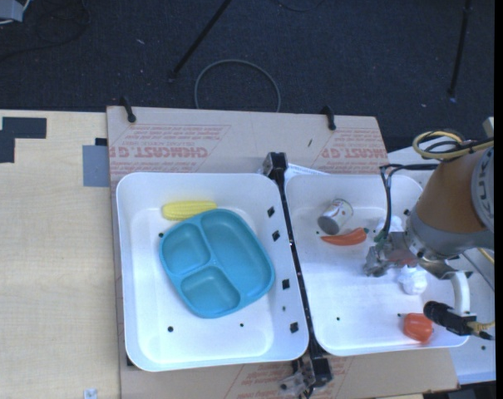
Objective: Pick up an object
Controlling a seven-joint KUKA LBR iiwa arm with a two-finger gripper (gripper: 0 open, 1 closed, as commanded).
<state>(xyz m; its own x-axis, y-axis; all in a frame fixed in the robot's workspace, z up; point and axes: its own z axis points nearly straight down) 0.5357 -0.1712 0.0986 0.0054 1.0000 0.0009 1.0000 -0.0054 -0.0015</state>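
My gripper (376,263) is low over the right bin (351,331), near its middle right. Just to its upper left lies a red chili pepper (344,238), close to the gripper but apart from it. A small silver cup (336,216) lies on its side behind the pepper. Right of the gripper, partly under the wrist, sits a white crumpled object (413,283). An orange-red rounded object (417,327) rests near the bin's front right corner. I see nothing between the fingers.
The left bin (143,322) holds a blue divided plate (215,261) and a yellow corn cob (188,209) behind it. A black divider rail (288,256) runs between the bins. Bare floor shows in the right bin's front left.
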